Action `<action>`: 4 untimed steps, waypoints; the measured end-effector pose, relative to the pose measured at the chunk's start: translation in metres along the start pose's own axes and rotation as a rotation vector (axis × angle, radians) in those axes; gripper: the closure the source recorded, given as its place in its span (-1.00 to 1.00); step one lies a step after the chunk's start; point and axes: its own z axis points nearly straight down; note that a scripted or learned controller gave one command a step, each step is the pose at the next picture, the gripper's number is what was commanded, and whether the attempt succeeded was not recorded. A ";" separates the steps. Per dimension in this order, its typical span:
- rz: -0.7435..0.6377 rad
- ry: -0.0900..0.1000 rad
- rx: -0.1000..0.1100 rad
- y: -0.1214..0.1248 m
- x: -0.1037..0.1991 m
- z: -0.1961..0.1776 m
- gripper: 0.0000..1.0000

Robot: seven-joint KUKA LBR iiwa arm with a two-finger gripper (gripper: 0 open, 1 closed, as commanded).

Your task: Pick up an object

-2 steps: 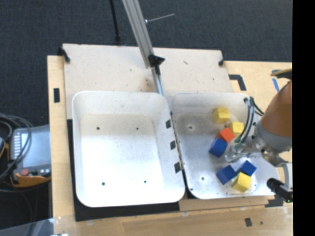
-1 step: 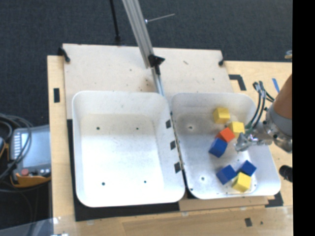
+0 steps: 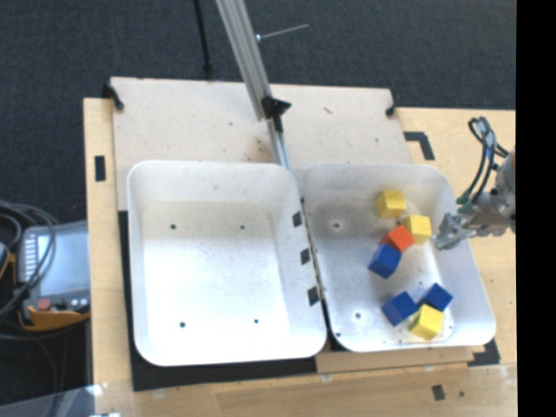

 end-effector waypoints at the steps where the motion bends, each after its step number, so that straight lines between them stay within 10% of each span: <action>1: -0.001 0.002 0.006 0.001 -0.001 -0.016 1.00; 4: -0.001 0.002 0.007 0.078 0.132 0.007 1.00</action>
